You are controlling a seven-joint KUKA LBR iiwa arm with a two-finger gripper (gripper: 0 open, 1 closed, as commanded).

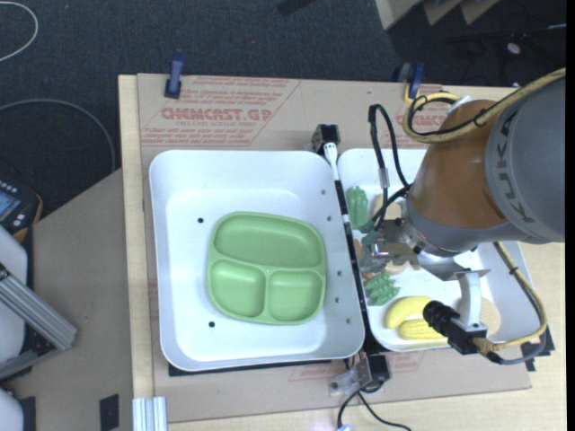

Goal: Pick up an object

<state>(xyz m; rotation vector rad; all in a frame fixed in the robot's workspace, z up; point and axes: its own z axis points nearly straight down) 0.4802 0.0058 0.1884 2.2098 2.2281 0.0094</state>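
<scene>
Green divided plate [267, 268] lies in left bin [171, 241]

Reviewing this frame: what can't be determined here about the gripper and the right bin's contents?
- Gripper: the wrist covers it from above, so grasp cannot be judged.
- Right bin: the arm hides most of its floor.
- Green items: partly under cable and arm, too small to identify.
- Yellow banana-like object: a black fitting overlaps its lower right end.

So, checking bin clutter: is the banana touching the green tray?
Apart. The camera view shows the banana in the right bin, the tray in the left bin.
</scene>
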